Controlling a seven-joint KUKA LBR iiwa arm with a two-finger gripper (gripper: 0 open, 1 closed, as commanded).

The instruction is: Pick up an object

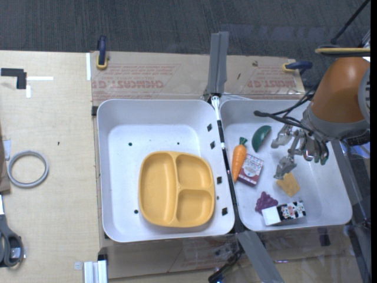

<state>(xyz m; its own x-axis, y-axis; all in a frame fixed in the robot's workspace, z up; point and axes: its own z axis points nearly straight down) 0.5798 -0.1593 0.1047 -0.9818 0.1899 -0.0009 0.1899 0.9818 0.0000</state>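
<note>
Nearest the camera, at the front of the right-hand bin [330, 217], a small black-and-white carton [284, 212] lies below and slightly to the left of the gripper [287, 167], with a purple bunch of toy grapes [265, 201] touching its upper left end. Directly beneath the gripper sits a yellow wedge like a piece of cheese [288, 185], and the lower finger appears to hang just above it or to touch its top edge; which of the two cannot be told. Nothing sits between the fingers, so the gripper carries nothing, and how far apart its fingers stand cannot be read at this angle. To its left lie a small red and white box [251, 170] and, just beyond that, a toy carrot [238, 158]; up and to the left rests a dark green piece [261, 137]. Well away to the left, the other bin [118, 122] bears a yellow divided plate [176, 188]. By my judgement the step in hand is the descent onto a target, most likely the wedge. Next, the fingers need to straddle it squarely, settle low, then close before lifting.
</note>
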